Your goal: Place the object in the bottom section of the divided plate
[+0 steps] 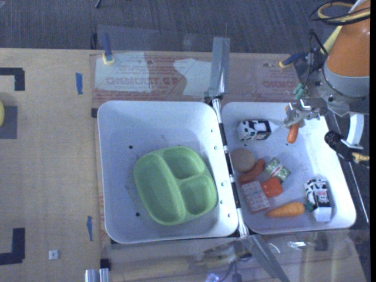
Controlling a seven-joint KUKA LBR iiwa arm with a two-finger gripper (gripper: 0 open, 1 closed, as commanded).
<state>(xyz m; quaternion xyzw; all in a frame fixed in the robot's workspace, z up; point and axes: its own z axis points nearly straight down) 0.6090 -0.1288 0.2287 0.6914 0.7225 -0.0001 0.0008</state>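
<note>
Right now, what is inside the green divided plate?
The green divided plate in the left bin shows bare green in all three compartments; nothing lies in them. The bin floor beneath it is covered. The food items sit in the right bin.

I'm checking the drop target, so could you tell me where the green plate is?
The plate lies in the left bin, toward its front, just across the divider from the sausage.
</note>
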